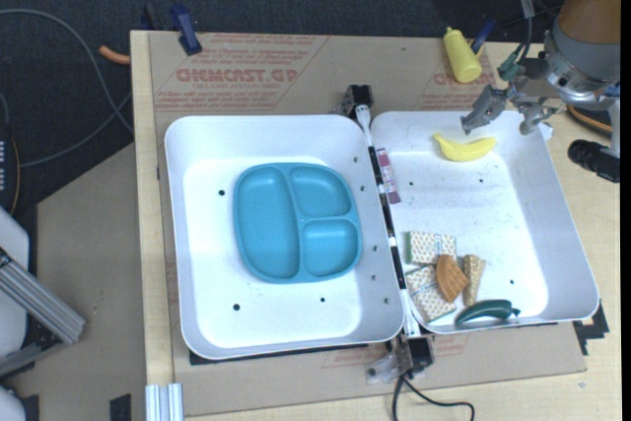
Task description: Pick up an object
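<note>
The arm is cut off by the top right corner. In the right bin, a brown piece covers part of a checked packet — what either is, I cannot tell. The dark green loop at the near rim is too small to name — and a grey rail runs off the left edge.

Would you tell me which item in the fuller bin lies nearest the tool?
The yellow banana, just beside the tool; the cloth, brown piece and teal handle lie far off.
</note>
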### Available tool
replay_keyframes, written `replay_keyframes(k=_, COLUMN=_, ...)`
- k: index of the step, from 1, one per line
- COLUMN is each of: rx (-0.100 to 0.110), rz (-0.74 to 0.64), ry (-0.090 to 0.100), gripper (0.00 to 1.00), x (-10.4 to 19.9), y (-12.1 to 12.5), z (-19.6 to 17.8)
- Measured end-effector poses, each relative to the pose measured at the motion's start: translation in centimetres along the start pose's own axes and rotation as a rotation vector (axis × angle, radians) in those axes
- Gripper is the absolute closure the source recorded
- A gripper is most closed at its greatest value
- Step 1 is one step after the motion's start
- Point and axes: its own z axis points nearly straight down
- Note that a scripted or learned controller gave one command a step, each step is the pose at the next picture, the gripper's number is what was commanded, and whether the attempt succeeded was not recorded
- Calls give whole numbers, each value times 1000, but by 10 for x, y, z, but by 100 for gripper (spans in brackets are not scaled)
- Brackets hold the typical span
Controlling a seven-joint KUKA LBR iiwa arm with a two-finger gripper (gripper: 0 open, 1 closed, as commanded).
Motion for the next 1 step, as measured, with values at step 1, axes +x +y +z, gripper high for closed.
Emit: replay_keyframes(k=1, rx=2, rz=0, ry=0, gripper=0, x=-20, y=36, z=81)
